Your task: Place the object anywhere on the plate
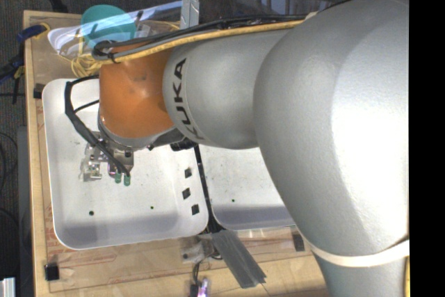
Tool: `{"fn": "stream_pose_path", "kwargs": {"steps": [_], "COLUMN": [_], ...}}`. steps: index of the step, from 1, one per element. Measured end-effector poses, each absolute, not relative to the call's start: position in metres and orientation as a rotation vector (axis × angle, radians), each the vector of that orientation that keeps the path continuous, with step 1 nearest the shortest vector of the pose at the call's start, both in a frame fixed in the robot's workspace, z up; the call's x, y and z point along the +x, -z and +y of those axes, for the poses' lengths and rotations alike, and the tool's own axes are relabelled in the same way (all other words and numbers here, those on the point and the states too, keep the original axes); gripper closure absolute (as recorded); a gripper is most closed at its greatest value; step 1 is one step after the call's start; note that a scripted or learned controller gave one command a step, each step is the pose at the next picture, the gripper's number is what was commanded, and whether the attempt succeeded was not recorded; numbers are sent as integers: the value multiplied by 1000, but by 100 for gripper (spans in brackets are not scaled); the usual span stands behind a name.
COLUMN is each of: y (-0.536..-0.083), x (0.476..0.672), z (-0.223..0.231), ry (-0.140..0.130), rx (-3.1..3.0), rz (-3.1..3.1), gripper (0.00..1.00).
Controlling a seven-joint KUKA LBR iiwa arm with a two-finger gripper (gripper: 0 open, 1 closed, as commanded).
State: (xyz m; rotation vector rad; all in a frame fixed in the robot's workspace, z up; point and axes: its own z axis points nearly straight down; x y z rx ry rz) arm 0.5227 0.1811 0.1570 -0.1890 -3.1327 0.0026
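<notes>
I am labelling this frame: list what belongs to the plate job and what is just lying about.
Job:
gripper
small pale thing beside it, perhaps the object
left bin

Lying about:
teal thing behind the bins
yellow cable
right bin
grey bracket

Bearing 2 white bins (pixel 104 229) side by side on the wooden bench (pixel 38 219), edges touching.
</notes>
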Motion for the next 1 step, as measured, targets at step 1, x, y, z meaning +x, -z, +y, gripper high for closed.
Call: {"fn": "stream_pose_path", "kwargs": {"steps": [1], "y": [-91], "x": [475], "z": [206], "ry": [-2], "rx": [193], "rz": [-3131], "gripper": [100]}}
